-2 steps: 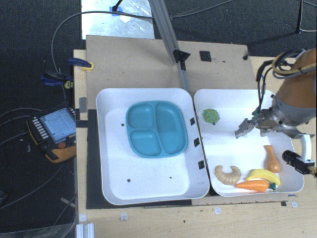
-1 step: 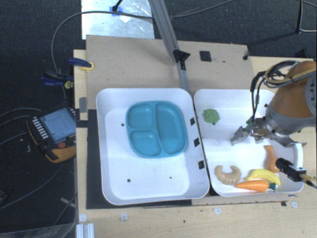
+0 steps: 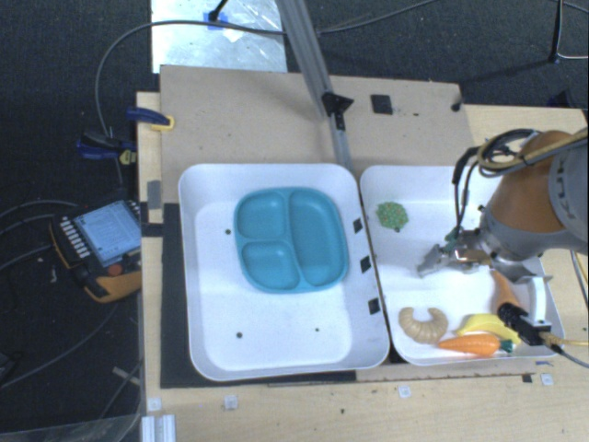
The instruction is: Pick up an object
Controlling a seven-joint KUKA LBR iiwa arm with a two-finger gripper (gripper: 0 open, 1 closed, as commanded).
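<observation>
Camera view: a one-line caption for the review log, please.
Gripper low over the right bin, between green broccoli and croissant; blue divided plate in the left bin.

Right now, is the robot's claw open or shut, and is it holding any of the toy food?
End effector: over the right bin, no toy food seen between its fingers; open or shut cannot be told from this view.

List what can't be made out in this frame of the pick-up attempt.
- Gripper, camera view: too small and blurred to tell open from shut, or whether it touches the bin floor.
- Banana and carrot: partly covered by a black part of the arm.
- Orange thing beside the arm: mostly hidden by the arm.
- Arm: cut off by the right edge.
</observation>
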